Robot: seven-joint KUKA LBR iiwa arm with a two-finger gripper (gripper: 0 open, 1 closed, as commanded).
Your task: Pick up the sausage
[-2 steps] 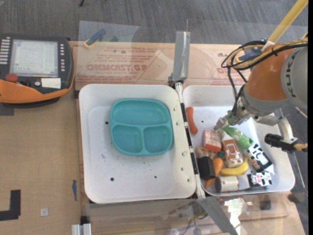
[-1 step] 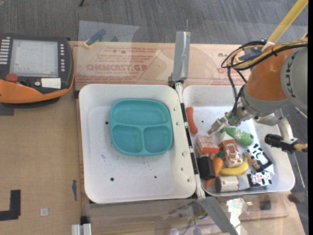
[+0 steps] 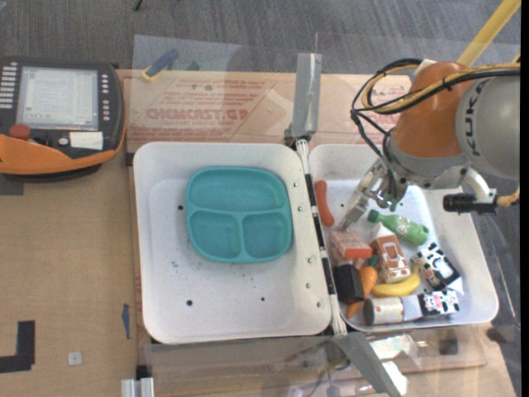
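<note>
The sausage (image 3: pixel 324 203), a short red-orange link, lies along the left wall of the right bin (image 3: pixel 483 259), near its back. My gripper (image 3: pixel 369 208) hangs over the same bin, a little to the right of the sausage and apart from it. Its fingers (image 3: pixel 356 214) are spread open with nothing between them. The orange wrist band and grey arm rise behind it to the right.
Toys are piled in the right bin's front half: a green bottle (image 3: pixel 402 227), a banana (image 3: pixel 395 287), a toy car (image 3: pixel 390 257), a carrot (image 3: pixel 357 254), a can (image 3: pixel 385 309). A teal divided plate (image 3: pixel 240 214) sits in the left bin (image 3: pixel 157 246). A teach pendant (image 3: pixel 58 116) lies far left.
</note>
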